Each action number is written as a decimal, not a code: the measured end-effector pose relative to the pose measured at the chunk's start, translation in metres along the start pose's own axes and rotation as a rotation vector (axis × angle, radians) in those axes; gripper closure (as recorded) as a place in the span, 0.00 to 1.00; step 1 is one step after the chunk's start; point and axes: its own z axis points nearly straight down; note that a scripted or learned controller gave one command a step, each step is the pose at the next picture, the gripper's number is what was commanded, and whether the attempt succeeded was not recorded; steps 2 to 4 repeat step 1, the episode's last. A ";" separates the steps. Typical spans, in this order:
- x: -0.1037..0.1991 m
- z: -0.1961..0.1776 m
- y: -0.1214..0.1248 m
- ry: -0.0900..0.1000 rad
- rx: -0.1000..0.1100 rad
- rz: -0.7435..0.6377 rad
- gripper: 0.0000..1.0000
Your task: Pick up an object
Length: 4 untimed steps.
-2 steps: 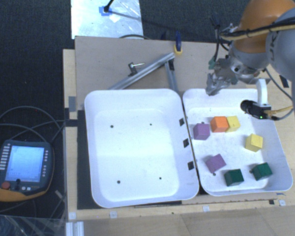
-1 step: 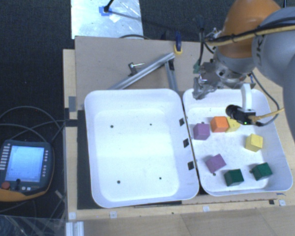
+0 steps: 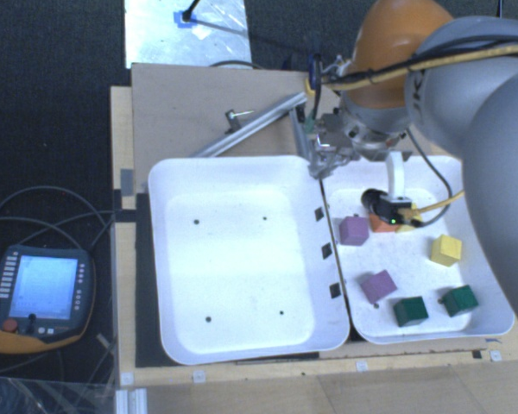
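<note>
Currently the gripper point(image 3: 321, 158) sits above and to the left of the upper purple block point(image 3: 354, 229), over the far rim where the two bins meet. Can't tell from this angle whether it's open or shut, and nothing is visibly held in it. Working outward w/ that block as ref: an orange block point(image 3: 380, 224) is just beside it to the right, partly hidden under robot hardware. The yellow block point(image 3: 446, 249) is further right and a bit nearer the camera. The lower purple block point(image 3: 378, 285) is nearer the camera and slightly right. Beyond that, twd the near rim, are the left green block point(image 3: 409, 310) and the right green block point(image 3: 459, 299). All six lie in the right bin point(image 3: 492, 317); the left bin point(image 3: 233, 257) is on the block's other side, across the divider. Step in hand, imo: pre-grasp positioning, no pick made yet. The upper purple block looks like the closest candidate (it also stands fairly free of the walls, tho the orange one crowds its right side). Next move needs the gripper shifted over a block, aligned w/ its flat faces, lowered into the bin, then closed and lifted.
</note>
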 end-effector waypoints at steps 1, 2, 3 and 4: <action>0.052 -0.003 -0.019 0.000 0.001 -0.001 1.00; 0.052 -0.003 -0.019 0.000 0.001 -0.001 1.00; 0.052 -0.003 -0.019 0.000 0.001 -0.001 1.00; 0.052 -0.003 -0.019 0.000 0.001 -0.001 1.00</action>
